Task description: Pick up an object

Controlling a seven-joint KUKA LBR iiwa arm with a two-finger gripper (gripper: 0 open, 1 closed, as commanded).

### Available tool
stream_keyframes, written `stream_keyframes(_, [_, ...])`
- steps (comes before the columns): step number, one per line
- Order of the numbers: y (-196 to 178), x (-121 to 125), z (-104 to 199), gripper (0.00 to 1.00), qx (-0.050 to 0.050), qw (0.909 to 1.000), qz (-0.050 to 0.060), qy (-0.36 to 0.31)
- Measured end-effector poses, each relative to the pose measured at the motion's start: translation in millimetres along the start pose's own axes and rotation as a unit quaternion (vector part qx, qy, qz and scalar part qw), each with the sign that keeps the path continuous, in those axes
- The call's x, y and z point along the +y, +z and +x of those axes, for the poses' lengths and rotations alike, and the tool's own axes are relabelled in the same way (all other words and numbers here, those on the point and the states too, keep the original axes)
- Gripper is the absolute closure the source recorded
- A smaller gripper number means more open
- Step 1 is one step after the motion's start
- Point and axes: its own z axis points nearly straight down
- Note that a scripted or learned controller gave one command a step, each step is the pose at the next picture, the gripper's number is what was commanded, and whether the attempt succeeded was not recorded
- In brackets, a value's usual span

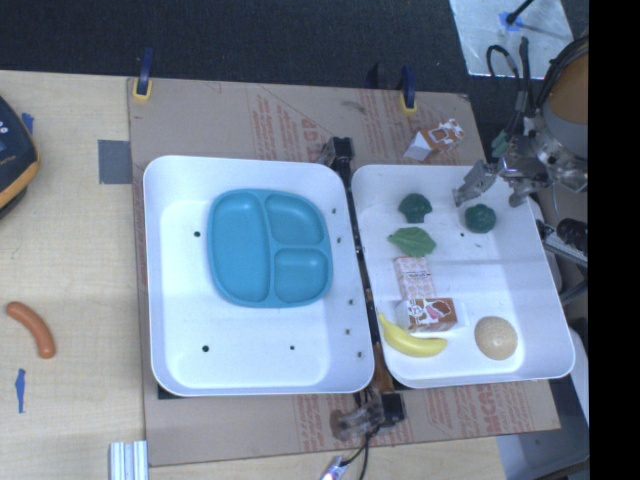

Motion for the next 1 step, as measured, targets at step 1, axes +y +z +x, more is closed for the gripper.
stream_keyframes(1, [64.9, 15.5, -43.2, 0.00, -0.001, 1.0000, 0.001, 0.000])
